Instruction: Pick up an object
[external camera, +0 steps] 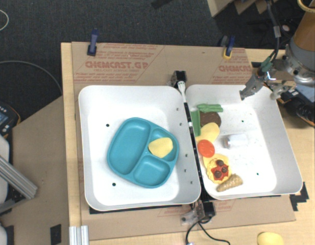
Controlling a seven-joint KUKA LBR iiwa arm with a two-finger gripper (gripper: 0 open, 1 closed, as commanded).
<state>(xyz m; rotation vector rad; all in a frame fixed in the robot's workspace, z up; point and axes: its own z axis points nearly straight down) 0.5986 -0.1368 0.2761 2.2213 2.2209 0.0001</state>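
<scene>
Left bin (pixel 91 137): blue divided plate (pixel 134 154) carrying a yellow lemon-like piece (pixel 161 147). Right bin (pixel 272 152): toy foods (pixel 211 149) clustered along the left wall, small white block (pixel 237 140) beside. Pincer (pixel 255 87) above the right bin's far edge, holding nothing; finger spread unclear.

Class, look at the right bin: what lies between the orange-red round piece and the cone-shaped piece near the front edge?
In the camera view, a yellow pizza slice with dark red toppings lies between the orange-red round piece and the cone-shaped piece.

Toy food (pixel 212 146) — red, yellow, green pieces — clustered along right bin's left wall
</scene>
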